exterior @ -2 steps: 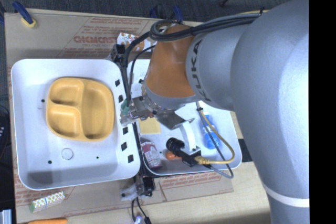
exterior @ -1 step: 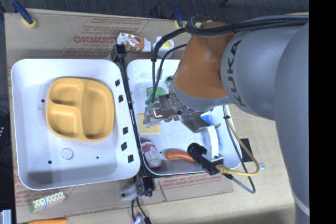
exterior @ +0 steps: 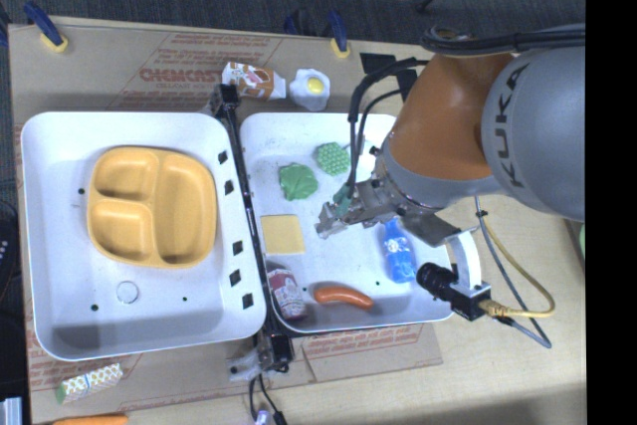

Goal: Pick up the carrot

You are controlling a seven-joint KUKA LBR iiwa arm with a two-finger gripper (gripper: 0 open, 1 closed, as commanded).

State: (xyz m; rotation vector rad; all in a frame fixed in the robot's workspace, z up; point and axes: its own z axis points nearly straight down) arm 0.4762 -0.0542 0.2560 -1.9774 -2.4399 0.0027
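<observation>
- Orange tapered carrot (exterior: 341, 295) lies near the front wall of the right white bin (exterior: 261, 136), beside a dark red can (exterior: 286, 293).
- Claw (exterior: 329, 220) hovers above the bin's middle, holding nothing; its spread I cannot tell.

Two white bins (exterior: 40, 214) are seen, a yellow tray (exterior: 152, 206) in one, and in the other an orange carrot (exterior: 341, 295), green leaf (exterior: 297, 181), blue bottle (exterior: 399, 252) and pale yellow slice (exterior: 283, 235).

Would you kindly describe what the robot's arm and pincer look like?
The arm is bulky, rounded grey with black KUKA lettering and a broad orange band. Black cables loop beside it. The pincer is small, dark metal with greenish parts.
</observation>
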